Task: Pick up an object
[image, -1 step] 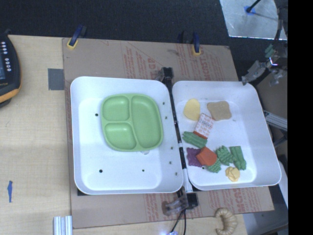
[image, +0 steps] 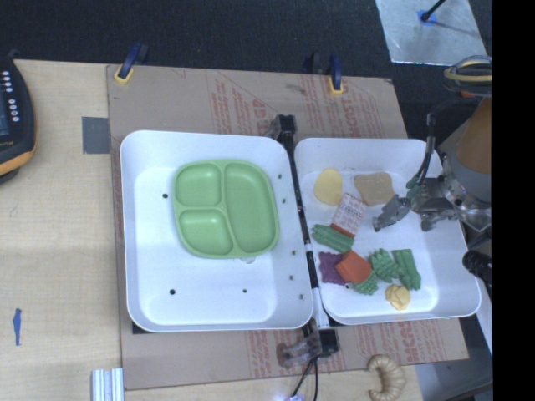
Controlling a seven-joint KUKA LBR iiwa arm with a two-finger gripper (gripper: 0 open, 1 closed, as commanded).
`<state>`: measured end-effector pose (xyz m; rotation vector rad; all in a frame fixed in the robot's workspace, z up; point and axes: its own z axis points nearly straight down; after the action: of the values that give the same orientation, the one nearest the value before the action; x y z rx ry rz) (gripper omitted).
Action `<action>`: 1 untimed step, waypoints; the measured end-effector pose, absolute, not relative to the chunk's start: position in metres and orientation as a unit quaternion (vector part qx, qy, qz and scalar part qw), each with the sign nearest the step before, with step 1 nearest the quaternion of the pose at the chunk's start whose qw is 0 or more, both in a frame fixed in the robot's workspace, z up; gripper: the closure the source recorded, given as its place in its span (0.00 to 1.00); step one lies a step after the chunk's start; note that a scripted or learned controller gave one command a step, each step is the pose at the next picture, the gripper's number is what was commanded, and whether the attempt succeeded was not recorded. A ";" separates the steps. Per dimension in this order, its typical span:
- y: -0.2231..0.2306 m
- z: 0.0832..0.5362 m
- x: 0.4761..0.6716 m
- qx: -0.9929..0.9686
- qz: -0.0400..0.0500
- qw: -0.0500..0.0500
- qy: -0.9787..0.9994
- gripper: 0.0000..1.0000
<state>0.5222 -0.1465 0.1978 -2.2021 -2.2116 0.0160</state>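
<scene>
From my seat nothing is picked yet: the gripper (image: 404, 210) hangs with fingers spread and nothing between them over the right white bin (image: 451, 307), near the tan flat block (image: 374, 187), so the whole grasp remains.

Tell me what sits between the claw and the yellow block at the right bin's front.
The claw hangs over the right bin near its right side. Between it and the yellow block lie the green ridged pieces. From above, nothing visible covers the block.
</scene>
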 end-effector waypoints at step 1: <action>-0.136 0.089 0.565 -0.705 -0.001 0.002 -0.709 0.00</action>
<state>0.5647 -0.1359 0.0892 -2.2119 -2.2255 -0.0016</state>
